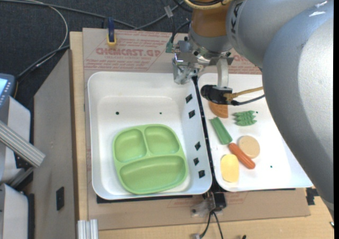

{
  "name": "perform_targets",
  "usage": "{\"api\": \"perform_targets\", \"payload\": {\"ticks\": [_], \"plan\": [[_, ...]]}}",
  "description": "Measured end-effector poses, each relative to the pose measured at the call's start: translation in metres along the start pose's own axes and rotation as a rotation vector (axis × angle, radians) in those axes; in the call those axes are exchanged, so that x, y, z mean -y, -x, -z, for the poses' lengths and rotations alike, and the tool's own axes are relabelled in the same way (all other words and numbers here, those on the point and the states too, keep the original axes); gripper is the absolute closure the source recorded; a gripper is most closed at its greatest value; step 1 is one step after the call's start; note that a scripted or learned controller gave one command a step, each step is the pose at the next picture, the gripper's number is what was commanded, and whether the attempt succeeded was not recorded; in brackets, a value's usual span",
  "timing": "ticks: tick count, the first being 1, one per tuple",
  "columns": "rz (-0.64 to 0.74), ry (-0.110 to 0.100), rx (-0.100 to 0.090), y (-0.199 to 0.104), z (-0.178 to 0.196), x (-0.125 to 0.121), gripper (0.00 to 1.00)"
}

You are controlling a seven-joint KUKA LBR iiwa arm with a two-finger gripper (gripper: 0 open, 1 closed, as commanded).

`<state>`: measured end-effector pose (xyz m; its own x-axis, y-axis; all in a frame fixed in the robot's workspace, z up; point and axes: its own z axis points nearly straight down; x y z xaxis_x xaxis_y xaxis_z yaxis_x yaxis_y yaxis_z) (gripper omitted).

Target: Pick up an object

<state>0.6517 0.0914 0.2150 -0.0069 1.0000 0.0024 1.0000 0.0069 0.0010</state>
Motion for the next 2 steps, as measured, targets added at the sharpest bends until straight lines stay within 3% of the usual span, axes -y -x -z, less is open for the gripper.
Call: {"api": "perform_targets", "payload": {"ticks": [1,2], "plan": [[-0.004,0.002,0.001,0.0001,0.0184,-0.0119,1.00],[-0.005,0.000,0.002,0.0005,0.0174,-0.0113,0.00]]}}
